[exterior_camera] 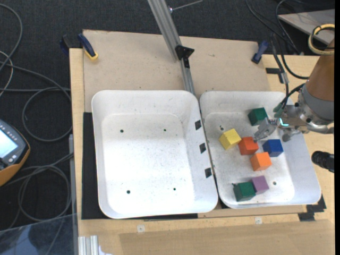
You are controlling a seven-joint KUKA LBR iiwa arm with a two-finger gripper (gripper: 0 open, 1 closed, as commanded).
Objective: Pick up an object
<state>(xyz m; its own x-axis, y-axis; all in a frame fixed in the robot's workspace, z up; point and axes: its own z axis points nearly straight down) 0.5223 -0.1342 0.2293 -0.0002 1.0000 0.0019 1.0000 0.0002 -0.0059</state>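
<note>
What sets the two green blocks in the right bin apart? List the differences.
The upper green block lies near the far side of the right bin, close beside the gripper; the lower green block lies near the bin's front edge, away from it. The lower one touches a purple block; the upper one touches no block. Both are small green cubes of like size.

A robotics lab, by the look of it: a plywood bench (159,62) held with blue clamps (87,45) stands on dark carpet strewn with black cables (32,94). A metal pole (166,20) rises from the bench, a teach pendant (9,149) lies at the left, and two white bins (106,105) sit side by side.
</note>
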